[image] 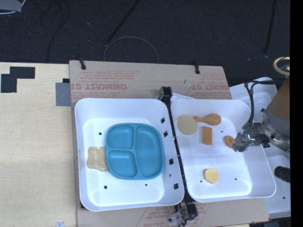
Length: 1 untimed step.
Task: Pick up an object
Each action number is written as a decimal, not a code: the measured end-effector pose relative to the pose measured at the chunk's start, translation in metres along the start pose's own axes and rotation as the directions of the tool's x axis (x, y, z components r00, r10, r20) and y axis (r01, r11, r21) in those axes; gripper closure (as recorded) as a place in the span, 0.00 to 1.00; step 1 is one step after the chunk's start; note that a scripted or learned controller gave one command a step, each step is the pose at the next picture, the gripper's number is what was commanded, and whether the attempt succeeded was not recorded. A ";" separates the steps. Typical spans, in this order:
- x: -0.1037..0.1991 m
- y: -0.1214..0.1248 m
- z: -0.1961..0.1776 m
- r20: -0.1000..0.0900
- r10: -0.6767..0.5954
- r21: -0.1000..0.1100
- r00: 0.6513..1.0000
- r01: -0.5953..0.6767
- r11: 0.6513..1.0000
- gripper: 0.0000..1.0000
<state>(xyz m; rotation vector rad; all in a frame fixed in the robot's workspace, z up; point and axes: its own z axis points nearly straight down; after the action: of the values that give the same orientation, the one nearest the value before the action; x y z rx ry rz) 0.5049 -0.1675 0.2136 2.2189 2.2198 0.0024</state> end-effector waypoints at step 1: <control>-0.001 0.001 -0.046 0.000 -0.001 0.000 1.000 0.001 1.000 1.00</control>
<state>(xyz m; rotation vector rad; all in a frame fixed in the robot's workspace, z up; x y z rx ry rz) 0.5058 -0.1684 0.2594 2.2181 2.2207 0.0023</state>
